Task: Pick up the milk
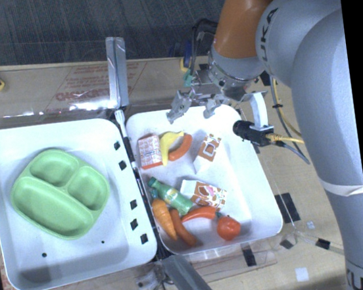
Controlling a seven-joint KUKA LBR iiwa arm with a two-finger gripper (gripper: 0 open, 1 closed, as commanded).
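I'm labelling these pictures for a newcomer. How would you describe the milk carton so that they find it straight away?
Look in the right bin, the one full of toy food. In its lower half, just right of the green bottle and above the tomato, lies the milk carton on its side. It is a white box with brown print, larger than the small carton higher up.

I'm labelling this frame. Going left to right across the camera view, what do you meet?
Green divided plate → red snack packet → small patterned carton → black-tipped fitting at the right bin's edge → grey arm.
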